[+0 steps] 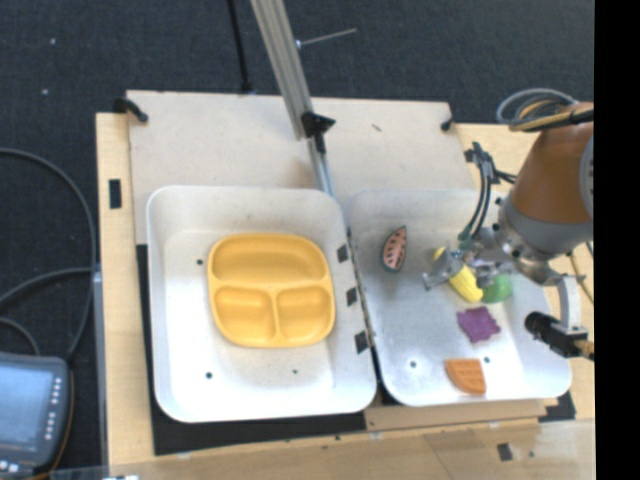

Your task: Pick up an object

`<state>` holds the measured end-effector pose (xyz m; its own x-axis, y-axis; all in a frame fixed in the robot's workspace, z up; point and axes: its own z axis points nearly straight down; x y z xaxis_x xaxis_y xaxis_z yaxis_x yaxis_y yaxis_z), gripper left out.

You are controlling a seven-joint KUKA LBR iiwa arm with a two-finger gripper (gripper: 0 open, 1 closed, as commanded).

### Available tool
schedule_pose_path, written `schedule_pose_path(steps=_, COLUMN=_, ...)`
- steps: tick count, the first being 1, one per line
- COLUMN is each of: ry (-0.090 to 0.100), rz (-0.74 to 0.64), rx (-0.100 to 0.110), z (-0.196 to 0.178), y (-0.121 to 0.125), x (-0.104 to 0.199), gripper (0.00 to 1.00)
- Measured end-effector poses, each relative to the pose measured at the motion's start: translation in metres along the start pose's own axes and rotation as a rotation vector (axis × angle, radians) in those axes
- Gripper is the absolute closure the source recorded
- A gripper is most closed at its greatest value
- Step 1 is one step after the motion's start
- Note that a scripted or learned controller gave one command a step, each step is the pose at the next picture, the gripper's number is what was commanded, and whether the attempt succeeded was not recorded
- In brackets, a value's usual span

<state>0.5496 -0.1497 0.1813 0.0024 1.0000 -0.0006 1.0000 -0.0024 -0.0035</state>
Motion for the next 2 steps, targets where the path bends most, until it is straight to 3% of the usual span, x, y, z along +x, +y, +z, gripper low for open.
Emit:
schedule_pose_path(steps=1, ry=0.0, rz=-0.001, rx=0.001, z=0.061, y=0.002, x=-0.007, gripper=0.0)
schedule_pose_path(steps=2, ry=0.0, rz=0.004, rx=-0.006, z=0.047, y=0.004, x=-0.008, gripper=1.0)
